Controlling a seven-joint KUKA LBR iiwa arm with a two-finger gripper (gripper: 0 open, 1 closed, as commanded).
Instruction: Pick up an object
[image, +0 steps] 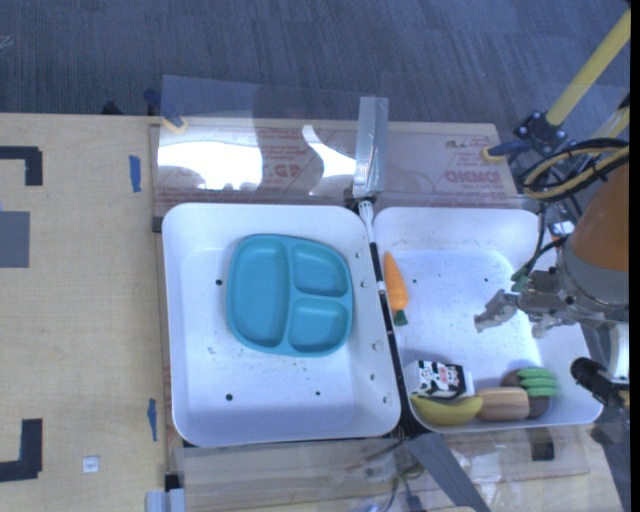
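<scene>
Notably glossy teal plate (290, 295), three compartments

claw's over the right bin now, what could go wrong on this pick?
1. The banana, milk carton and hot dog sit packed along the near wall of the right bin; the claw may snag two or hit the wall.
2. The carrot lies against the divider, leaving little finger room.
</scene>
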